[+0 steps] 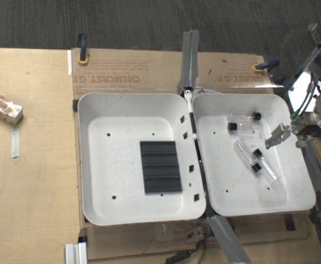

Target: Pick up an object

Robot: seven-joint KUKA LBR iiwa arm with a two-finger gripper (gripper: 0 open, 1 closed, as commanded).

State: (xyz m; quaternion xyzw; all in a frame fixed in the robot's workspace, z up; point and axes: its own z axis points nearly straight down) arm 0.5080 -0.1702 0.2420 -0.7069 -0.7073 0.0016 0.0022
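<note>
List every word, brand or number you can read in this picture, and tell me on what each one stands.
"CHEMCNZT, GE...": red print, seen upside down and mirrored, on the brown cardboard sheet behind the two white bins; the reading is uncertain.
Smaller red lines under it: too blurred to read.
Small orange-and-white carton on the wooden bench: print too small to read.

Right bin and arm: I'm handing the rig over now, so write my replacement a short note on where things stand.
Hand: over the right bin's right side, holding nothing visible; whether it is open is unclear.
Things: clear tubes with black caps lie in the right bin, one more near its back. A black ribbed block lies in the left bin.
Done: nothing picked yet.
Left: grasp an object and lift it.
</note>
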